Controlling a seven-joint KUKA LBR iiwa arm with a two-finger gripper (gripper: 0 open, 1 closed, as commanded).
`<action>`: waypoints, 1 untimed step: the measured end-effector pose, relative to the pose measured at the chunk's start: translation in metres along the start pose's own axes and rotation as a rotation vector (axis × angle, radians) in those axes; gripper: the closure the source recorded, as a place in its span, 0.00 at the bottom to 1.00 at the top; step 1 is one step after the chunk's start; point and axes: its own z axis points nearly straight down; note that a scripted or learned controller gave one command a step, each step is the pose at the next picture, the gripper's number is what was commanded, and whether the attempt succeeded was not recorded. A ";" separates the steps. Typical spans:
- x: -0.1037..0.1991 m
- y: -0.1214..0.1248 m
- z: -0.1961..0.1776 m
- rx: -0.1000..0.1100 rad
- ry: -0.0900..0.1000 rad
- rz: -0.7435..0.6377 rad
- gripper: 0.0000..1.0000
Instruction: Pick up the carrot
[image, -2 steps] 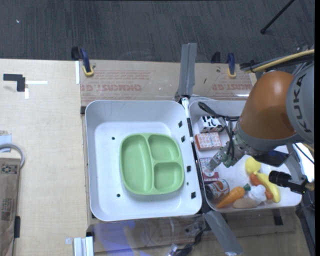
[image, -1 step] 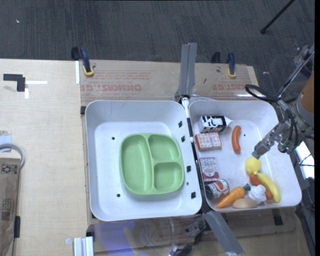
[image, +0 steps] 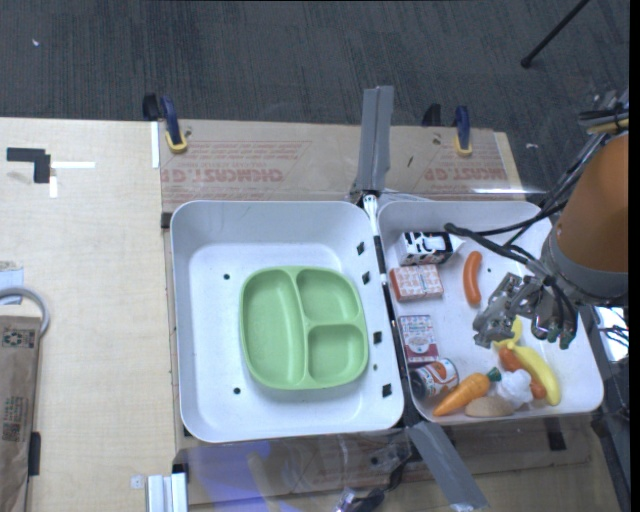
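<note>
The arm runs off the right edge. The gripper covers part of the banana. A brown bag gets cut off at the left.

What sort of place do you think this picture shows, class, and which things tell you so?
Probably a robot test bench in a lab: a robot arm reaches over two white bins, toy food such as a carrot fills one, and clamps hold the board down.

carrot | orange, tapered, green top at its right end | lying flat, slanted, tip pointing near-left | near edge of right bin, touching neighbouring items
</note>
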 end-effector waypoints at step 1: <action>0.007 0.017 0.023 0.000 0.000 -0.279 1.00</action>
